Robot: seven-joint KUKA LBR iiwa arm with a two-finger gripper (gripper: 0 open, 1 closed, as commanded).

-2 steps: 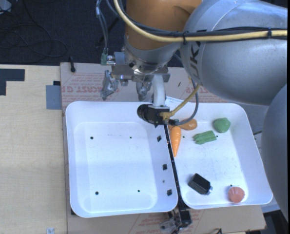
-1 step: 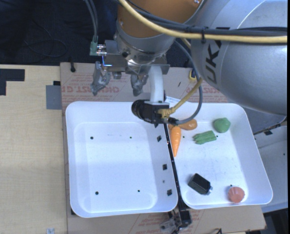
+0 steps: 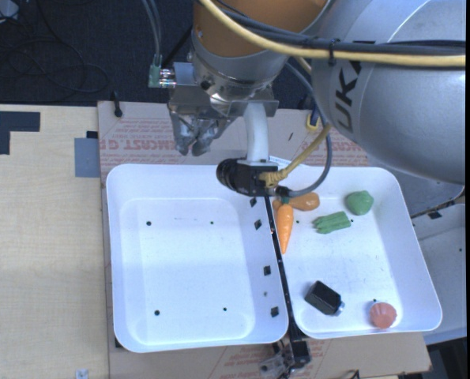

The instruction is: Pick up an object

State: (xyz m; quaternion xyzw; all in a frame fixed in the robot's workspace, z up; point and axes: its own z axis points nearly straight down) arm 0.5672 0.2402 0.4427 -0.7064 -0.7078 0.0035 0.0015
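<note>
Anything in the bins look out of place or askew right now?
One thing: the toy carrot sits right at the inner edge of the right bin, against the divider between the bins. The green pieces, black block and pink ball lie flat inside that bin. No spill or damage is apparent.

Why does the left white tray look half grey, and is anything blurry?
Camera view: the arm casts a soft shadow across the left bin, greying its floor; the claw looks slightly blurred, while the carrot and black block in the right bin stay sharp.
</note>
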